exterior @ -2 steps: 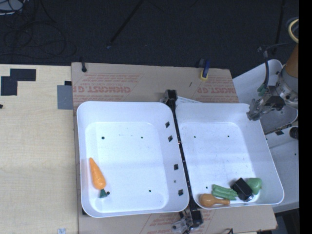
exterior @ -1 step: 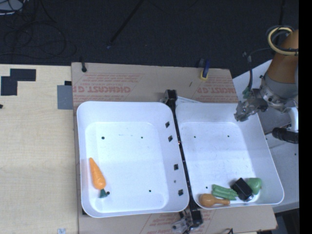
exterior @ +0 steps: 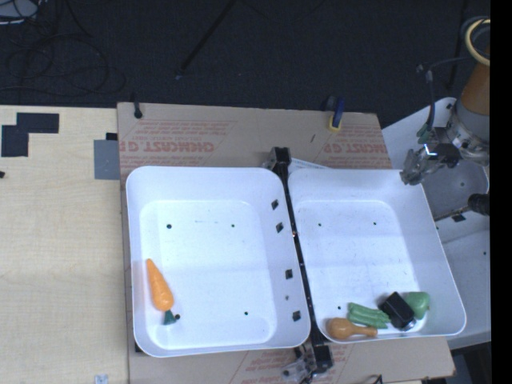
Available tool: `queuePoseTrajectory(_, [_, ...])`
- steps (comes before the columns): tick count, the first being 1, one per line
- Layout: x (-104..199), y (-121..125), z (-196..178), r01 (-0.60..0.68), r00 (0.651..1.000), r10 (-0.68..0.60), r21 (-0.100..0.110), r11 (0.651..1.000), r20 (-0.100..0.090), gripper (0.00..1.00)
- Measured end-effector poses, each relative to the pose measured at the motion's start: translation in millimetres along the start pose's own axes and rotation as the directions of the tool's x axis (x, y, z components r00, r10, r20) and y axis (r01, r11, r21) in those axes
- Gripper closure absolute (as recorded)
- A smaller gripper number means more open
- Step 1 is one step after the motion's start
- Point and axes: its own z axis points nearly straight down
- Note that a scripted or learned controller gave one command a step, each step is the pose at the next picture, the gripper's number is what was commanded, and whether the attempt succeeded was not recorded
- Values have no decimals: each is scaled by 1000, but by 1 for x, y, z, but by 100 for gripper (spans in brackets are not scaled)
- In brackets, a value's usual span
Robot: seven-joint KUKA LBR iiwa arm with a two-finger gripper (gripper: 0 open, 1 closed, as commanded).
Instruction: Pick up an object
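Orange carrot [exterior: 159,286]: left bin [exterior: 200,184], well apart from pincer [exterior: 414,169] | pincer state: cannot tell

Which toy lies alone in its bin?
The orange carrot, alone by the left bin's near-left corner. The other toys cluster in the right bin's near corner.

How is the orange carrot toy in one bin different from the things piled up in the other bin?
The carrot lies alone by the near left wall of the left bin; the pile, a tan pear-shaped toy, green pieces and a black block, crowds the right bin's near right corner. The carrot touches nothing; the pile's pieces overlap. Both rest near their bin's near wall.
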Motion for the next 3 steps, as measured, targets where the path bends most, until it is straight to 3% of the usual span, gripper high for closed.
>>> queuePoseTrajectory(1, [-1,-20,-45,-5,1000,5,1,1000,0,100])
queuePoseTrajectory(3, [11,-88,-133,-6,1000,6,1,1000,-1,100])
